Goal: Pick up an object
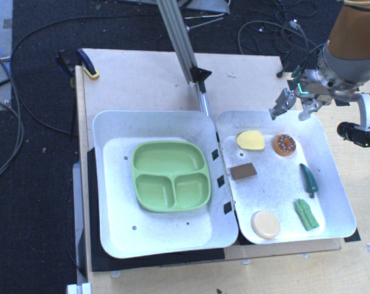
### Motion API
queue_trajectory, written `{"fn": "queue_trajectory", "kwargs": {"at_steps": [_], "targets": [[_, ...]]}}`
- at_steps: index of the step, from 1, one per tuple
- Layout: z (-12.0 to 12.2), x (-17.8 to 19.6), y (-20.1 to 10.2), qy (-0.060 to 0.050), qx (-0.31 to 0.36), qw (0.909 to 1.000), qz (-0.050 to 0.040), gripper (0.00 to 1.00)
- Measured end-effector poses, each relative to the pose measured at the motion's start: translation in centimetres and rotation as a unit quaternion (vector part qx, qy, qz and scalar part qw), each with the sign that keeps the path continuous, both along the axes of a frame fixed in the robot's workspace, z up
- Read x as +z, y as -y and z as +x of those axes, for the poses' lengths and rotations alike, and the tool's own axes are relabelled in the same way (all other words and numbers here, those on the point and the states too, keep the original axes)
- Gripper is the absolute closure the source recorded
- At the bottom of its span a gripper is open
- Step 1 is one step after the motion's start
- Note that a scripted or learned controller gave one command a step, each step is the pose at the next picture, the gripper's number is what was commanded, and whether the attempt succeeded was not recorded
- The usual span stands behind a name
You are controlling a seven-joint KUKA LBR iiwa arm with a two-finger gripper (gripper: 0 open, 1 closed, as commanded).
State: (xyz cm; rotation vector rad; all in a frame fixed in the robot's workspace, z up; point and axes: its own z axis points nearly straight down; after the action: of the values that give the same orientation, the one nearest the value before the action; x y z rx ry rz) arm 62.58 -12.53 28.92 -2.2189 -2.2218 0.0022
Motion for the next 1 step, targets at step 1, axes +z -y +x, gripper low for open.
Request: {"fn": "queue_trajectory", "kwargs": {"at_steps": [1], "targets": [[0.05, 0.12, 0.00, 0.001, 0.000, 1.0000, -0.0002, 0.00]]}}
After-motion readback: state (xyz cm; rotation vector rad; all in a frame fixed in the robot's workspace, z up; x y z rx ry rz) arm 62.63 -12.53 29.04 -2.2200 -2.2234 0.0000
